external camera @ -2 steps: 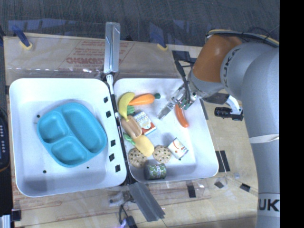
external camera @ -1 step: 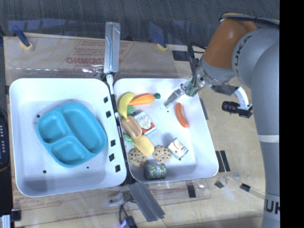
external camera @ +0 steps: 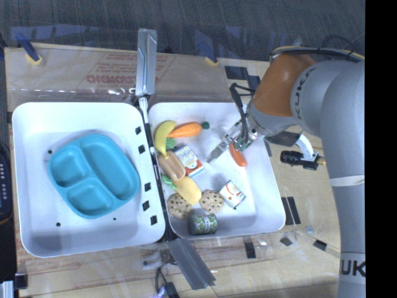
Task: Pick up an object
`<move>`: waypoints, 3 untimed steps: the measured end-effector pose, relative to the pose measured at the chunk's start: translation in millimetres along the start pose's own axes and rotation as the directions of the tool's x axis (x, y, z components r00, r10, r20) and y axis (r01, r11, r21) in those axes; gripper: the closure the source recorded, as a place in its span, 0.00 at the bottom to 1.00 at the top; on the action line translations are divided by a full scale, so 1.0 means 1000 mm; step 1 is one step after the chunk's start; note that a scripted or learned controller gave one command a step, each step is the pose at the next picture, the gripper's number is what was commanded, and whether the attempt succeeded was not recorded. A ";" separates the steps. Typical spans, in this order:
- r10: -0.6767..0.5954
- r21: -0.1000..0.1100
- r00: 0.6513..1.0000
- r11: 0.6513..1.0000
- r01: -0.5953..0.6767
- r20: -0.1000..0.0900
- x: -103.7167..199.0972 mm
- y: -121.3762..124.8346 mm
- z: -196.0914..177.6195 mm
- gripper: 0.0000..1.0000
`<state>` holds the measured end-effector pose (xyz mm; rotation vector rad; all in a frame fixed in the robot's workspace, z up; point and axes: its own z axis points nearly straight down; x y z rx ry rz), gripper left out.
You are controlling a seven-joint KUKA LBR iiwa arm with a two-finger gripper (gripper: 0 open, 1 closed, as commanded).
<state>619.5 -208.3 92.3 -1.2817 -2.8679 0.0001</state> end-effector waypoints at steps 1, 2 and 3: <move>0.264 -0.002 0.965 0.965 -0.264 0.003 -0.024 0.023 -0.003 0.00; 0.068 0.000 0.998 0.998 -0.068 0.000 0.010 -0.012 0.000 0.00; 0.062 -0.004 0.998 0.998 -0.062 0.004 -0.026 0.025 -0.032 0.00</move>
